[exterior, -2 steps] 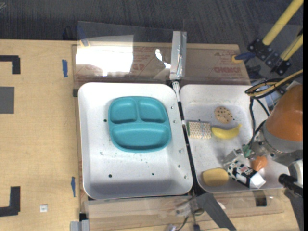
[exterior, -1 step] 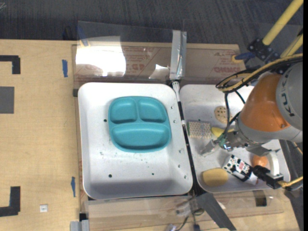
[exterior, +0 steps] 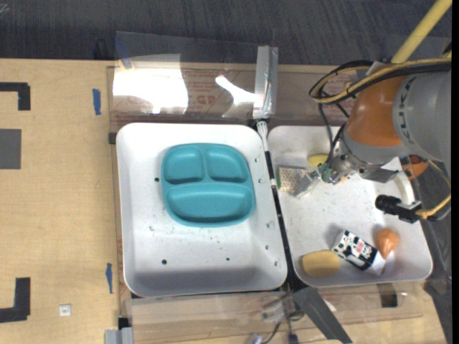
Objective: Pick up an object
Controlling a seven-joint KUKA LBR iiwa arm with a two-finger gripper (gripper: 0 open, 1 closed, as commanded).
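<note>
Bench fittings and surroundings

Clear plastic sheet (exterior: 188, 84) propped behind the bins, glare across it; blue tape marks (exterior: 96, 101) and black corner marks (exterior: 19, 95) on the brown bench top (exterior: 54, 206); dark carpet (exterior: 215, 9) beyond.

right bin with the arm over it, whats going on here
The grey arm's gripper is low in the right white bin, near its left wall. A tan rounded lump, a black-and-white patterned box and a small orange object lie at the bin's near end. The teal divided plate sits in the left white bin.
</note>
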